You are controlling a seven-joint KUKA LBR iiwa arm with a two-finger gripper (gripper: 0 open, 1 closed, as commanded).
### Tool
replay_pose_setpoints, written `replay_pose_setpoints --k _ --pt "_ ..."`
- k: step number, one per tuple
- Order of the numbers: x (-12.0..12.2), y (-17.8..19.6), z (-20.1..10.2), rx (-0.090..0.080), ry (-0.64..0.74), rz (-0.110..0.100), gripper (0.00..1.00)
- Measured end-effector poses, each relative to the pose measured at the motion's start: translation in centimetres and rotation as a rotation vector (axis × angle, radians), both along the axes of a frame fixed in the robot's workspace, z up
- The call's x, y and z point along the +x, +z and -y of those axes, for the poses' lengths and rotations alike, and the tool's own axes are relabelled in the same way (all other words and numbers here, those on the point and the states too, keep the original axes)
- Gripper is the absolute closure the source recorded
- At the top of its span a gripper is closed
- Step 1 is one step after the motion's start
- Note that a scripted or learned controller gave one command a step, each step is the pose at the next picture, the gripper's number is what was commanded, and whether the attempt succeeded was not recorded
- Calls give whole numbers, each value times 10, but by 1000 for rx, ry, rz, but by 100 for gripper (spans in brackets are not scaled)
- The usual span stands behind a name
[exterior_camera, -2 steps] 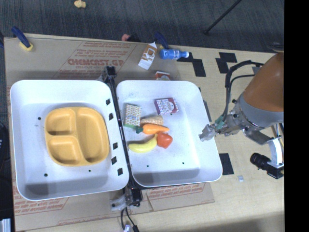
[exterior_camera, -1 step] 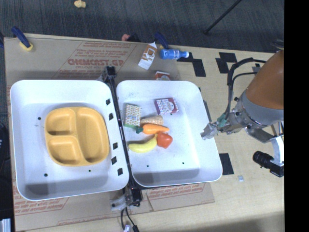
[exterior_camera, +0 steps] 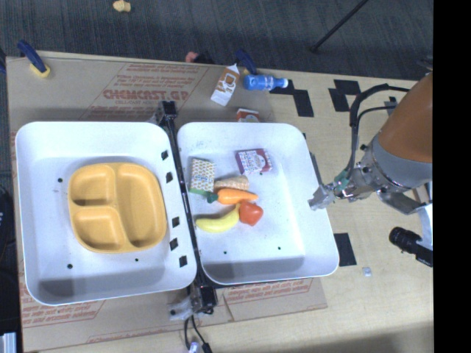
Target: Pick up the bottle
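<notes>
Camera view, looking down on the desk [exterior_camera: 383, 307]. Hand [exterior_camera: 321, 198] hovers just off the right bin's [exterior_camera: 316, 252] right rim; whether it is spread or closed cannot be told, and nothing is seen in it. Bottle [exterior_camera: 263, 83] lies on its side beyond the right bin's far rim, well apart from the hand. Risks: a reach into the bin catches the banana [exterior_camera: 218, 223] or carrot [exterior_camera: 237, 195] instead; a round bottle lying flat may roll from the grasp.
</notes>
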State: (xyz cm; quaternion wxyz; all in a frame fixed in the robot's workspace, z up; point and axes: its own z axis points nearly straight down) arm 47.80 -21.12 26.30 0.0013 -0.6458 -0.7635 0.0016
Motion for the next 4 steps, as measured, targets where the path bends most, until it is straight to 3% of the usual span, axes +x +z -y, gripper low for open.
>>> replay_pose_setpoints --k 1,2,4 --pt "1 10 0 0 7 0 100" --pt "-1 -23 0 1 -21 1 100" --pt "0 -3 0 1 -7 0 100"
